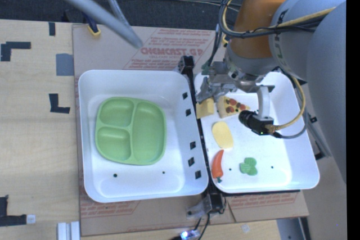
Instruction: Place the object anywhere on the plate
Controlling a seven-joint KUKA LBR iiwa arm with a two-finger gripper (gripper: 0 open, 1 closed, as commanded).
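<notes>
Pick step: grey two-finger gripper (pixel 216 99) is hovering over pale yellow wedge-shaped toy (pixel 206 108) in right white bin (pixel 292 177), finger state can't tell; next it needs a firm grasp, then carry to green sectioned plastic plate (pixel 131 130).

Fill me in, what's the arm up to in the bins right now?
The grey KUKA arm's gripper is low over the right white bin, at its upper left corner beside a pizza-slice toy and a pale yellow block. A yellow oval piece, an orange carrot-shaped toy and a green broccoli-like toy lie on that bin's floor. The green divided plate in the left white bin has nothing on it.
</notes>
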